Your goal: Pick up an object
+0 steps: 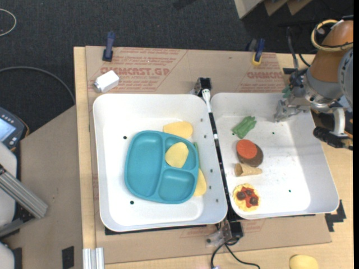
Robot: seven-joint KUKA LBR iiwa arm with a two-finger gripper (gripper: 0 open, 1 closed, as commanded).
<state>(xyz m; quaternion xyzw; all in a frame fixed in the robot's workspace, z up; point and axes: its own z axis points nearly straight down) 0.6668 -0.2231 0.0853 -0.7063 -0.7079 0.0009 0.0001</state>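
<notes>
My gripper (285, 110) hangs over the far right corner of the right bin (314, 167), with nothing visibly in it. Left of it and a little nearer lies a green toy vegetable (244, 126). Further forward are a red-topped brown piece (249, 152), a small tan piece (247, 171) and a yellow disc with red spots (247, 197). The left bin (109, 122) holds a teal divided plate (160, 167) with a yellow piece (177, 154) in one compartment. Two more yellow pieces (178, 129) (201, 185) stick out from under the plate's rim.
The grey arm with its orange band (331, 43) comes in from the upper right. A white block (106, 81) lies on the cardboard behind the left bin. Blue clamps (108, 39) (258, 52) grip the board's far edge. A yellow object (303, 261) sits at the front right.
</notes>
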